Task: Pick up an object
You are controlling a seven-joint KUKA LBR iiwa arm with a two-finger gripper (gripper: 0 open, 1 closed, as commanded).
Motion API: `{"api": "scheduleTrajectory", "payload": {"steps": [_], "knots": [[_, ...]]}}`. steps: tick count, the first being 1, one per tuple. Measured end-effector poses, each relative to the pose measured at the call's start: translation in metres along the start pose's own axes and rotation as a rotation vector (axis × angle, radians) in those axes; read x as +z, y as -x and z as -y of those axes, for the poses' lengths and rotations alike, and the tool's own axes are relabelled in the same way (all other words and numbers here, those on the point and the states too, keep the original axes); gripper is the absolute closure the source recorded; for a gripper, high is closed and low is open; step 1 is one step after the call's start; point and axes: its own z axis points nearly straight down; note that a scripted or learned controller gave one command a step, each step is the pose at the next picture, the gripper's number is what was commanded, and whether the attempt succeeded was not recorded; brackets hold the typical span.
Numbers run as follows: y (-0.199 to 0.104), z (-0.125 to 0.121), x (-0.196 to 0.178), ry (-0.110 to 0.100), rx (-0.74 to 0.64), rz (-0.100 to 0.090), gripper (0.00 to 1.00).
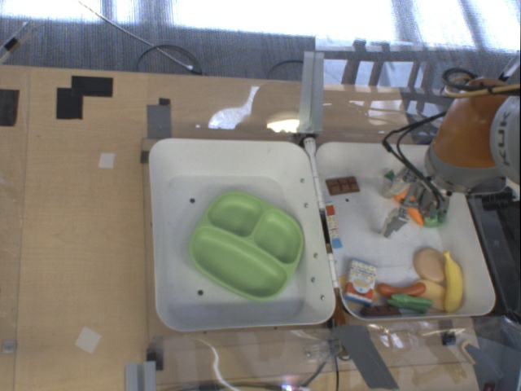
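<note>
The tool (404, 216) hangs low in the right bin (480, 300), with an orange object (415, 215) at its fingers; whether it pinches this cannot be told. A chocolate bar (342, 186), carton (360, 281), banana (453, 282) and egg (429, 264) lie nearby. A green divided plate (247, 243) occupies the left bin (175, 165).

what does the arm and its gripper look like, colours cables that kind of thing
The arm comes in from the view's right: a rounded orange band above a grey wrist section, with part of a dark letter marking on the pale link at the edge. Black cables loop beside the wrist. The gripper is small, metallic grey, with two thin fingers, and orange and green parts sit close to its base.
</note>
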Motion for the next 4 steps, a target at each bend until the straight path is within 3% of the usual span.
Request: {"api": "scheduleTrajectory", "payload": {"steps": [1,2,3,4], "knots": [[0.004,-0.002,-0.015,0.001,-0.008,0.013,1.0],[0.013,-0.047,-0.161,0.003,0.135,0.01,1.0],[-0.018,-0.027,-0.049,-0.003,0.053,-0.016,1.0],[-0.026,-0.1,-0.144,0.005,-0.02,0.005,1.0]]}}
